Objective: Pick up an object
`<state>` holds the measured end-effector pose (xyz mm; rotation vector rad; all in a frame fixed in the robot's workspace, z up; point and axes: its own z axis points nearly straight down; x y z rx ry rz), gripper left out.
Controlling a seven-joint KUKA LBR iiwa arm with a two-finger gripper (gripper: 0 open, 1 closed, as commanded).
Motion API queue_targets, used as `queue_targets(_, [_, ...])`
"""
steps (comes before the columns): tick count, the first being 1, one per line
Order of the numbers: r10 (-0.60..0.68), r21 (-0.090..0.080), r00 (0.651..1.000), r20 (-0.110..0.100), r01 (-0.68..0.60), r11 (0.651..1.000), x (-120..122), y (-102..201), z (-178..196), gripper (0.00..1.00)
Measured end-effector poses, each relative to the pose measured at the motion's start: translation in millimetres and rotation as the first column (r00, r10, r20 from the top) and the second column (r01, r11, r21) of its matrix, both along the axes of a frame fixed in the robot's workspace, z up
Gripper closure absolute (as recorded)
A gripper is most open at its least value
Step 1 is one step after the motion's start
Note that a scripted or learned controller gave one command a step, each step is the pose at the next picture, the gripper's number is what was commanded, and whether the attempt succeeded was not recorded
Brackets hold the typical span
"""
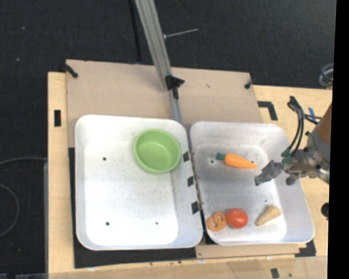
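Camera view: unlabelled carrot (240, 161), tomato (237, 218)

Grey metal wrist with dark fingers (266, 173), black cables (296, 126) looping above.

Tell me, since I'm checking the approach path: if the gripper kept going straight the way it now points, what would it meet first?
Probably the right bin's floor just below the carrot; the gripper points left and downward, though its height is unclear.

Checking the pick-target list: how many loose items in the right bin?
4. Carrot near the bin's upper middle; orange piece, red tomato and tan wedge along the near edge. The end effector may hide something.
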<state>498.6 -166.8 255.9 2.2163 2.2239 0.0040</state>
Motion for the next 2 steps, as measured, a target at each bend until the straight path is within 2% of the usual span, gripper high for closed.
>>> queue_targets(1, [-0.002, 0.000, 1.000, 0.001, 0.002, 1.000, 0, 0, 0, 0.00])
queue_targets(2, [-0.006, -0.002, 1.000, -0.006, 0.006, 1.000, 9, 2, -50, 0.00])
